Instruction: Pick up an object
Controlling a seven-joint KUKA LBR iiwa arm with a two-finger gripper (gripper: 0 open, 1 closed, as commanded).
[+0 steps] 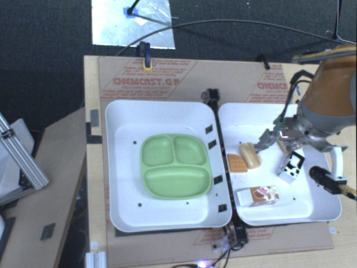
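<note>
Currently two white bins sit side by side on the surface (167, 71), touching along a dark divider strip w/ clips.

Left bin (120, 149): holds a green tray (175, 166) w/ three compartments, lying flat abt mid-bin. White floor shows on all sides of the tray, more toward the left and far walls.

Right bin (321, 208): holds four things. Bun (251, 155), tan, oblong, left-centre of the bin. Waffle (237, 163), small orange square, touching the bun's left side and just beside the divider. Carton (257, 196), white w/ red-brown print, lying flat near the near wall. Block (290, 168), small, white w/ black squares, right of the bun, well apart from the carton.

Arm comes in from the right over the right bin's far right part, orange band above the wrist. Gripper (268, 140) reaches leftward, its tip just beside the bun's far right end; can't tell if touching. Can't tell how far open it is, and nothing is seen held in it.

Room: right bin's far left corner is bare, also the strip btwn block and carton. A black part of the arm hangs over the right rim.
</note>
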